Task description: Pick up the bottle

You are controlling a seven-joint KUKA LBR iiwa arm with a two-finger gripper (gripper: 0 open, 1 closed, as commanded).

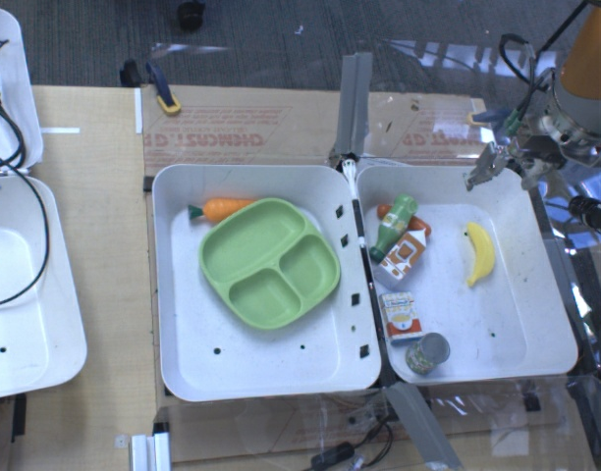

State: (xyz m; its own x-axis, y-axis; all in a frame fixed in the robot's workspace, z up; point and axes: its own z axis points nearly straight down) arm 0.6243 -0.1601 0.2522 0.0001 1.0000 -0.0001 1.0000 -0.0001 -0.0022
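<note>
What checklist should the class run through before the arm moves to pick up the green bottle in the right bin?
1. Green bottle located, right bin, near its left wall: ok.
2. Bottle free of neighbours: not ok; it lies against the orange juice carton.
3. Gripper above the bottle: not ok; it sits at the bin's far right corner.
4. Banana clear of bottle: ok.
5. Gripper readiness: cannot tell.

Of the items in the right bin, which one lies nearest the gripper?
The banana. It lies apart on the right side, closest to the gripper; the green bottle, cartons and can cluster along the left wall.
</note>
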